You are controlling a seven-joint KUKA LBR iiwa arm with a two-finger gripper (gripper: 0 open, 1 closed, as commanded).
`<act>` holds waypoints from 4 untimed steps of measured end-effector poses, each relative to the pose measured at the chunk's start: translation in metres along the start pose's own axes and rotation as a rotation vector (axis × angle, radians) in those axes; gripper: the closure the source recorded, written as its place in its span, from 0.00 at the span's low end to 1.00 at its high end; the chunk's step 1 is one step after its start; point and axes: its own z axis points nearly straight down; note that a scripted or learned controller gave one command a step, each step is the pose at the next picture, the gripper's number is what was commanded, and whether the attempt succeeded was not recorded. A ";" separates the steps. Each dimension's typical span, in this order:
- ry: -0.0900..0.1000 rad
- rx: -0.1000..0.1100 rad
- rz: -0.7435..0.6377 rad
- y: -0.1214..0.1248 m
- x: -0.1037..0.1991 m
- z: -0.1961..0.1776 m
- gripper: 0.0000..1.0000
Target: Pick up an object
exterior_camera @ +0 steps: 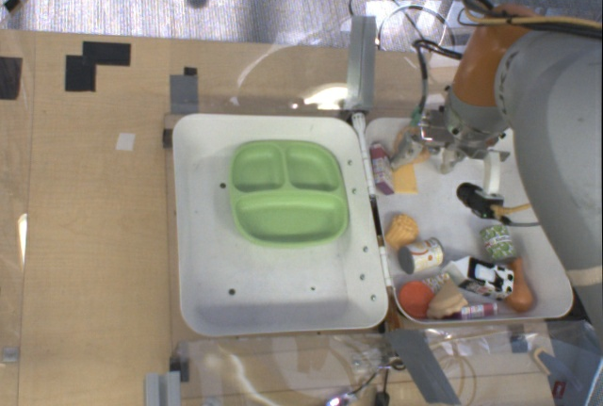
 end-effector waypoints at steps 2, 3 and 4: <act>0.005 -0.006 -0.009 0.002 0.004 -0.012 0.00; -0.003 -0.024 -0.222 -0.002 0.036 -0.100 0.00; -0.004 -0.027 -0.237 -0.010 -0.004 -0.002 0.00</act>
